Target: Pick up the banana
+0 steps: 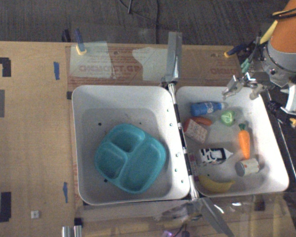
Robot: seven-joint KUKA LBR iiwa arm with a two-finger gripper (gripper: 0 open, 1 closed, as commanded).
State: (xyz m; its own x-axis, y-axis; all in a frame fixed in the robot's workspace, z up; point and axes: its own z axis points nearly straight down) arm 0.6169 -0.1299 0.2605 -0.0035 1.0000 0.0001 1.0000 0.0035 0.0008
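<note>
The table (29, 147) carries two shallow white bins side by side. The left bin (89, 100) holds a teal divided plate (130, 158) lying flat toward its near half. The right bin (271, 147) holds a scatter of smaller things: a blue bottle (206, 107) on its side near the far wall, a green item (228, 117) just beside it, a tan and red block (196, 129), a black-and-white carton (214, 155), an orange carrot (243, 143) and a grey can (247, 167). The arm (286, 43), grey with an orange band, comes in over the far right corner of the right bin, and its gripper (244, 85) hangs above the bin's far rim with its two fingers spread apart and nothing between them. The banana (215, 184) is yellow, curved and small, lying flat against the near wall of the right bin, just below the carton. It sits well apart from the gripper, at the opposite end of the bin, with the other items between them.
</note>
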